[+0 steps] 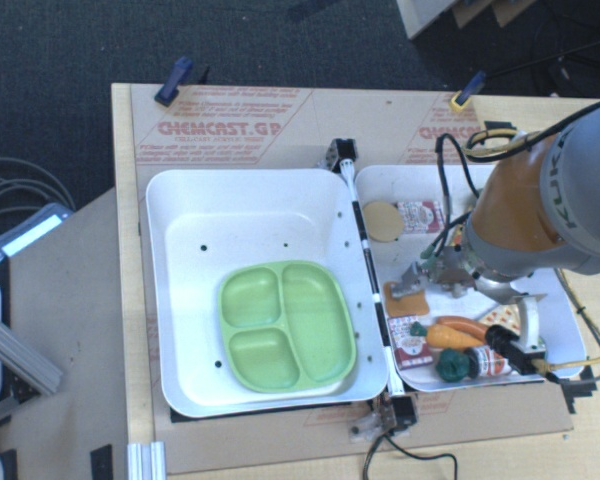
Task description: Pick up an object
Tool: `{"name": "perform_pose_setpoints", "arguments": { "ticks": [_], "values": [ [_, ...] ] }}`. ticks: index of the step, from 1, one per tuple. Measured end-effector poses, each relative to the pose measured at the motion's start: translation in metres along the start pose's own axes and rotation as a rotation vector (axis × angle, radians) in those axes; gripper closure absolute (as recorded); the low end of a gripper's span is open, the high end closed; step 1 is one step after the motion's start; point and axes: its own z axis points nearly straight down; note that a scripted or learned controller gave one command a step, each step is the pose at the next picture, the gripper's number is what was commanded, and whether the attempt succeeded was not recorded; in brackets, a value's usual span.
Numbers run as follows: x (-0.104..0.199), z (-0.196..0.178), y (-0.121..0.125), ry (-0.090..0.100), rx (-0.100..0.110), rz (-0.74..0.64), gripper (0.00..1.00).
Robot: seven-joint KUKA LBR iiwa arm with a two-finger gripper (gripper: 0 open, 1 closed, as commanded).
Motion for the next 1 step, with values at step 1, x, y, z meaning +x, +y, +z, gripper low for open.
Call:
{"name": "perform_pose_setpoints", "arguments": {
  "ticks": [1],
  "values": [
    [-0.0491,0.0001,0.0616,-0.002,-0.001,0.0,0.0]
  ]
}}
